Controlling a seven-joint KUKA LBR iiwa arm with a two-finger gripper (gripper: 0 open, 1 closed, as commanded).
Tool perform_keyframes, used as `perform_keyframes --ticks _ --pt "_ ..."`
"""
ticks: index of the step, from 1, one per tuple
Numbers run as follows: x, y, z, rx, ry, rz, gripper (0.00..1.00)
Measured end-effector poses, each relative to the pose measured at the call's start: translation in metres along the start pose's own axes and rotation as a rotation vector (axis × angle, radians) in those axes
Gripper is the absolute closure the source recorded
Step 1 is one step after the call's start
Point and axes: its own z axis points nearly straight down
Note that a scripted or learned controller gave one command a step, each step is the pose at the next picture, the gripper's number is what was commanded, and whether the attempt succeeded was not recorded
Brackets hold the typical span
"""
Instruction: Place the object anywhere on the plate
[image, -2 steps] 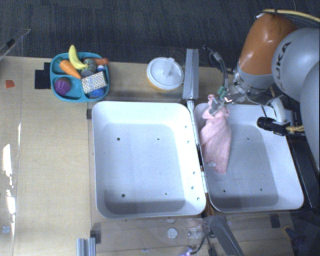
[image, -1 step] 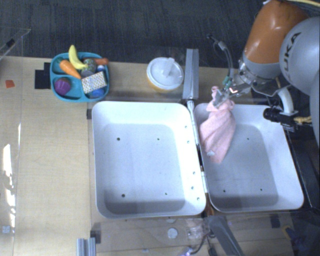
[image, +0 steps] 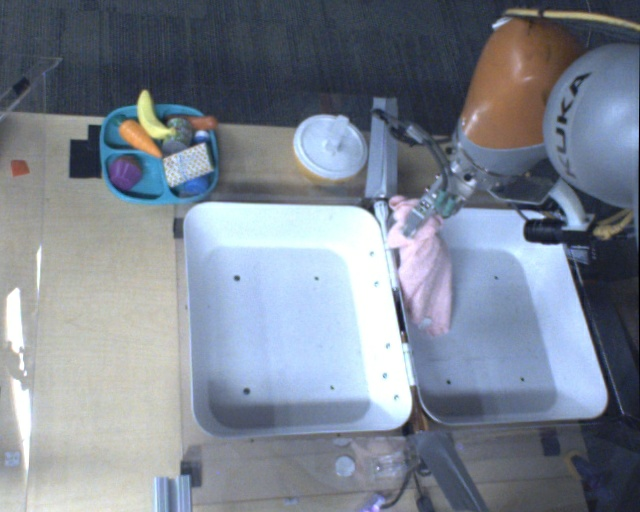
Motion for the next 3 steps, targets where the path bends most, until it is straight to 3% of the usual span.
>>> perform_keyframes --ticks 1,2,3 --pt "0.048 0.025 -0.01 -0.002 -0.001 -0.404 1.0" --pt "0.097 0.029 -0.01 -0.003 -0.001 -0.761 1.0" --pt "0.147 0.044 0.001 -0.002 0.003 -0.762 1.0"
